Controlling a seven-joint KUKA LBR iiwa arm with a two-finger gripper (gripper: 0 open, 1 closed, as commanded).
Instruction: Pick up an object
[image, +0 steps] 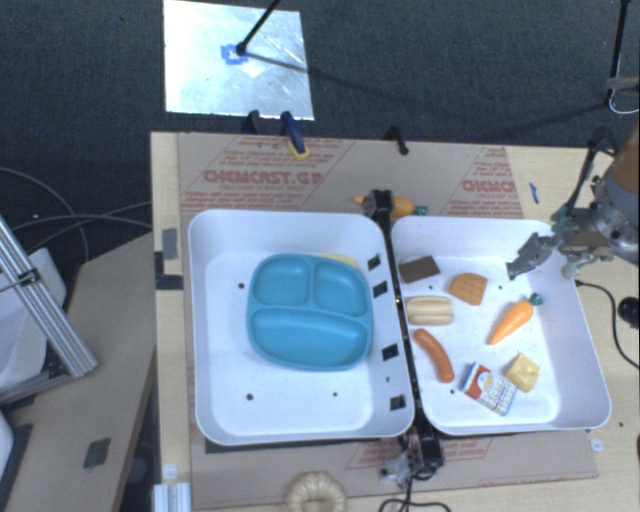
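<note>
The right bin (560, 410) holds several toy foods: a brown chocolate piece (418, 268), an orange cracker (467, 288), a hot dog bun (430, 310), a red sausage (435, 355), an orange carrot (512, 321), a cheese wedge (522, 372) and a small red and white carton (489, 388). My gripper (548, 258) hangs over the bin's upper right part, above and to the right of the carrot. Its fingers are spread and nothing sits between them.
The left bin (225, 400) holds a blue divided plate (308, 310) with a yellow item (340, 260) peeking out behind it. A black divider (392, 300) runs between the bins. A yellow object (400, 207) lies behind them, and a beige ring (317, 492) in front.
</note>
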